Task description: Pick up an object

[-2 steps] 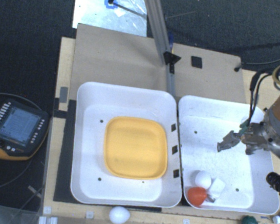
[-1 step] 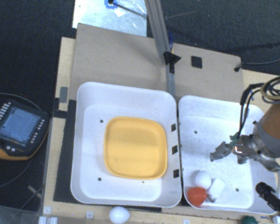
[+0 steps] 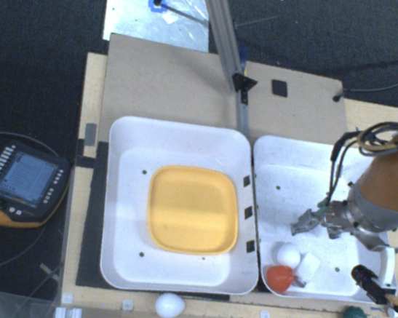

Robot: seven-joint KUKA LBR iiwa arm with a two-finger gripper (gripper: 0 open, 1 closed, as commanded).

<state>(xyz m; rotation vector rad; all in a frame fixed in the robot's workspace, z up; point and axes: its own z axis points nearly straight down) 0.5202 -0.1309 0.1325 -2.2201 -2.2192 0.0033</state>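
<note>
My claw (image 3: 306, 222), aperture indiscernible, hangs at the frame's right above a round white ball (image 3: 288, 255), red ball (image 3: 280, 278) and small white block (image 3: 309, 266), axes indistinct.

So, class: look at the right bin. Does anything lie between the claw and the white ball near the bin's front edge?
Nothing visible does. The claw hangs over bare bin floor just above the white ball. A white block sits to the ball's right and a red ball in front of it, neither in the gap.
</note>
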